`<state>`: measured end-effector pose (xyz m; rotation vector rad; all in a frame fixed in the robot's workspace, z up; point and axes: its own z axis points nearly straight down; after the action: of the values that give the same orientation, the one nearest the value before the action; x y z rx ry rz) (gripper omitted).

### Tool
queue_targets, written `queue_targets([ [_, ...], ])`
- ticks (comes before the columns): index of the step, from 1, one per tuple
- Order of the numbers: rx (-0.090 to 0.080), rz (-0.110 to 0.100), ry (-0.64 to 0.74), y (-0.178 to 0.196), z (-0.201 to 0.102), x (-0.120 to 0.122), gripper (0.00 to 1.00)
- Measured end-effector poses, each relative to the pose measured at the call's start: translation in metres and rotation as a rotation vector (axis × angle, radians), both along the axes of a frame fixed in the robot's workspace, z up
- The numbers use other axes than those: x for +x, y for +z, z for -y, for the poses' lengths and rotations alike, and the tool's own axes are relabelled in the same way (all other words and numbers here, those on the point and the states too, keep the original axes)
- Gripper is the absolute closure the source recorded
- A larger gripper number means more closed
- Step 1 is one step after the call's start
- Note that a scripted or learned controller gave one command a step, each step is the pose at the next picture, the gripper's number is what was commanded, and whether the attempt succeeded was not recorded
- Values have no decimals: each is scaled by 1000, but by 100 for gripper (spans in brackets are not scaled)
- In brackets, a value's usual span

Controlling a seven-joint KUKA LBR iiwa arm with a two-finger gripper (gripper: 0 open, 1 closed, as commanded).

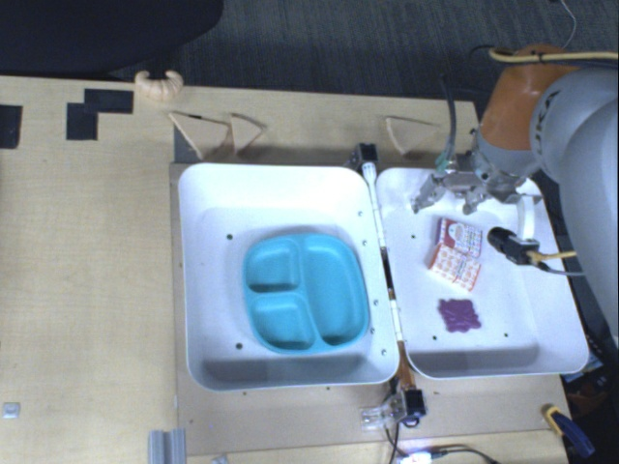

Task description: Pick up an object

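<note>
At the far left, a dark rounded shape [97, 8] lies beyond the pale wooden bench [87, 259] and is cut off by the frame's edge, so it can't be identified. A small beige knotted thing [158, 85] on the bench's far edge is too small to make out.

The left bin [208, 196] holds a blue divided plate [306, 290]. The plate lies flat toward the near right of the bin floor, and its three compartments look bare.

The right bin [542, 341] touches the left bin along the middle seam. In its far part the gripper [448, 199] hangs low over the white floor. Its metal fingers are blurred but look splayed apart, and nothing shows between them.

Just near of the gripper, and apart from it, a red-and-white packet [456, 253] lies flat at a slight tilt in the middle of this bin. Its print is too soft to read. Nearer still, separate from the packet, sits a small purple lump [459, 313] with a ragged outline, and what it is made of can't be told.

At the right, the arm [580, 133] comes in from the far right corner with its orange band [513, 100] above the wrist. Its grey bulk is cut off by the frame and hides the bin's far right rim.
</note>
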<state>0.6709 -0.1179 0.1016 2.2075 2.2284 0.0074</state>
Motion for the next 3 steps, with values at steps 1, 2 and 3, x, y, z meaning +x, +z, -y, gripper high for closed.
queue_targets([
  [1, -1, -2, -7, -15, 5, -69, 0],
  [2, -1, 4, -5, -3, 4, -67, 100],
  [3, 1, -5, -5, 83, -53, -140, 100],
])
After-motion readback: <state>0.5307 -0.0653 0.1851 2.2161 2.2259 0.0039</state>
